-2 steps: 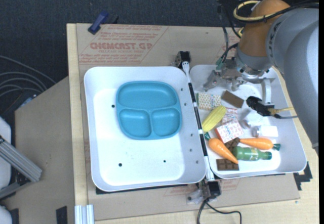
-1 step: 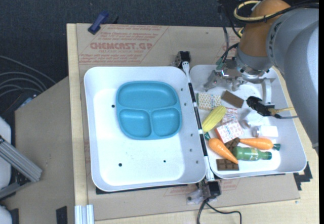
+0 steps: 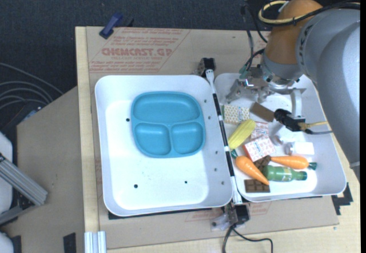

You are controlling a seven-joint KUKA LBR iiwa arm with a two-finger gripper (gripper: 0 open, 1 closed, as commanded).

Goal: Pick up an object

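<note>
- Corn cob (image 3: 241, 133), yellow, lying aslant at the left side of the right bin (image 3: 334, 180), close to the wall next to the left bin (image 3: 114, 149).
- Speckled packet (image 3: 235, 112), pale, just beyond the cob; brown piece (image 3: 261, 111), flat, beside that packet.
- Checked packet (image 3: 258, 147), red and white, to the right of the cob's lower end; white block (image 3: 302, 148) further right.
- Slanting carrot (image 3: 251, 169) just below the checked packet; level carrot (image 3: 291, 161) alongside a green bottle (image 3: 285, 175).
- Chocolate bar (image 3: 257, 186) against the near wall.
- Gripper (image 3: 250, 87) low over the far end of the right bin, near the speckled packet and brown piece; whether spread or closed, cannot tell.
- Blue divided plate (image 3: 167, 123) resting in the left bin.
</note>
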